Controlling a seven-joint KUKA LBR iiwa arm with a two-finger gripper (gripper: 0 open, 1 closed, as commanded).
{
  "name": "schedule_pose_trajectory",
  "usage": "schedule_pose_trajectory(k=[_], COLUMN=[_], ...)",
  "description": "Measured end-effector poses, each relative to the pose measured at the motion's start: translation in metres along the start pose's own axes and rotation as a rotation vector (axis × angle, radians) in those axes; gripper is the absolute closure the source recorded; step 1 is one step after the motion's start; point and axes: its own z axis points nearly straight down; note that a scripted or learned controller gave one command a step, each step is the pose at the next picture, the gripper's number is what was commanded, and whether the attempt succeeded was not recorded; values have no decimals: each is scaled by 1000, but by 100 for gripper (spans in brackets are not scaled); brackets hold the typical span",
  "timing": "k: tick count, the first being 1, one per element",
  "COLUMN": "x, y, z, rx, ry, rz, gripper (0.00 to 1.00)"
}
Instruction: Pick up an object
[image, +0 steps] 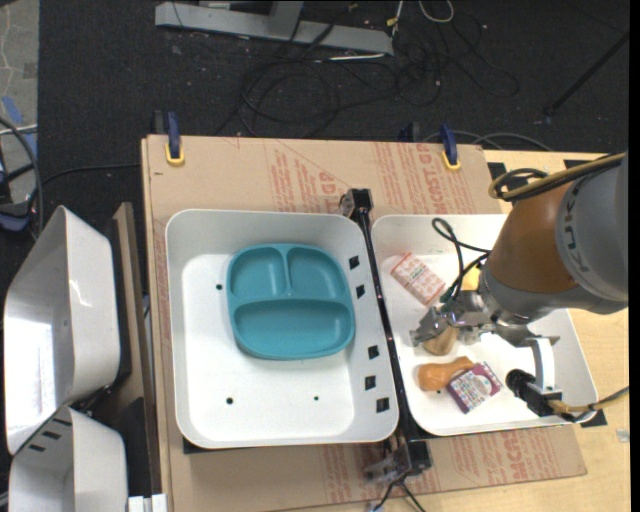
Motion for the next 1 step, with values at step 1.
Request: schedule_pose_trajectory(k=[1], x=[0], y=[1], z=[-13], rx=[-4], ry=[0], rz=[1], gripper=[100])
